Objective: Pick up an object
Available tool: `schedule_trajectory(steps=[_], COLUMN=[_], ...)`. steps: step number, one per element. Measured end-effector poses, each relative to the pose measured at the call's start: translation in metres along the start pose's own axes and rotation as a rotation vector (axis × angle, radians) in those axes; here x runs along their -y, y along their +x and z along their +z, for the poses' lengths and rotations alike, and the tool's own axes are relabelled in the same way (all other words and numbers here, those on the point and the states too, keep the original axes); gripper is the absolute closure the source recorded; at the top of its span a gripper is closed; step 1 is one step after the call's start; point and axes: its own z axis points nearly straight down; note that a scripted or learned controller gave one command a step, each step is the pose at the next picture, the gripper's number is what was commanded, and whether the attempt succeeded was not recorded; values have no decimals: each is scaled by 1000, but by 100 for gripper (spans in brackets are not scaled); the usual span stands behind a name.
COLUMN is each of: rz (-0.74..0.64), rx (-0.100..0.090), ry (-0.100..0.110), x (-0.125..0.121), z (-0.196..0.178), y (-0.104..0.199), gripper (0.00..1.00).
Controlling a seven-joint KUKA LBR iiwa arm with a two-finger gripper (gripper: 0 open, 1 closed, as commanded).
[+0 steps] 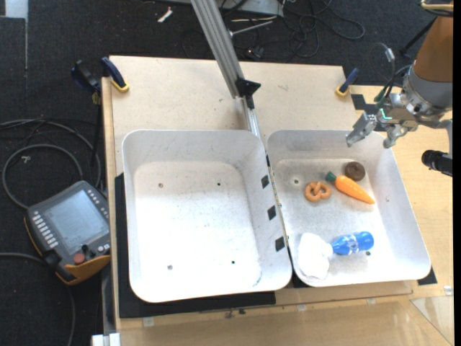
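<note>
bins: matt white plastic | bench: pale wood, perhaps | bottle: glossy blue

Teach pendant on dark floor, left of the bench, w/ cable loops beside it. Blue/yellow clamps at bench's back corners: left, right. Slanted alu pole comes down to bench's back-centre. Loose wires on floor behind.
</note>
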Motion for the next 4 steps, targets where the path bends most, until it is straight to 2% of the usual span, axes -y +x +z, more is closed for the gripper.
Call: schedule_trajectory(steps=[1, 2, 3, 4], rz=[-1, -2, -2, -2], rx=[2, 0, 11, 3], ry=[-2, 2, -17, -6], x=[0, -4, -6, -7], z=[-2, 61, 114, 128], y=[0, 3, 7, 7], gripper=[0, 0, 0, 0])
